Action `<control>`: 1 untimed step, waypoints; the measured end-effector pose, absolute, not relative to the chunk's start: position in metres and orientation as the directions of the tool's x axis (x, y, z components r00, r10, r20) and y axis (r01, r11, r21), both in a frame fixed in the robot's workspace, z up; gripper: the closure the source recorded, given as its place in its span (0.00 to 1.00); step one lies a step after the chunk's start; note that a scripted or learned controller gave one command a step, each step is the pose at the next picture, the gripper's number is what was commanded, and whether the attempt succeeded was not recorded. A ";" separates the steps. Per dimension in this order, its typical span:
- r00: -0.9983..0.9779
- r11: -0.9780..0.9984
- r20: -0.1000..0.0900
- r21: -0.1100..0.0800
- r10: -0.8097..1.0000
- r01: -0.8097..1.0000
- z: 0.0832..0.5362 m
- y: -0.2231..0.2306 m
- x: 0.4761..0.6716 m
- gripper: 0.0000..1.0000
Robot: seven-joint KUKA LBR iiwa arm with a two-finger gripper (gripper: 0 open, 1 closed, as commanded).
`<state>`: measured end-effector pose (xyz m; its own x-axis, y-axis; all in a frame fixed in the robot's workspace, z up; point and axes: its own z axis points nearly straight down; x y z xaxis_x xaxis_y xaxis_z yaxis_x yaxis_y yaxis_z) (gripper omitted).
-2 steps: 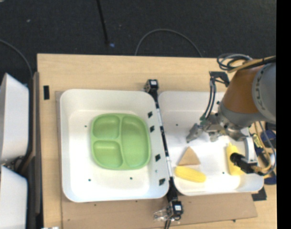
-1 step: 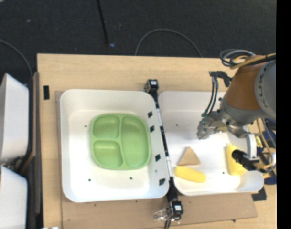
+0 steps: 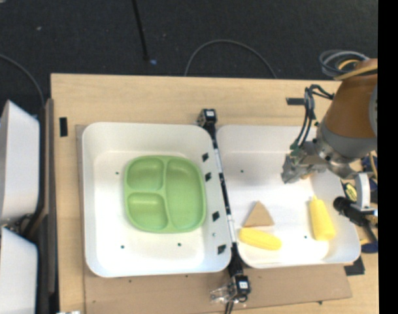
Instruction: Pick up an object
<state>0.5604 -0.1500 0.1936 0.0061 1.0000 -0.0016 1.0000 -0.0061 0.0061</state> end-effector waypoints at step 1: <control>0.000 0.000 -0.002 0.006 1.000 1.000 0.226 -0.151 0.562 1.00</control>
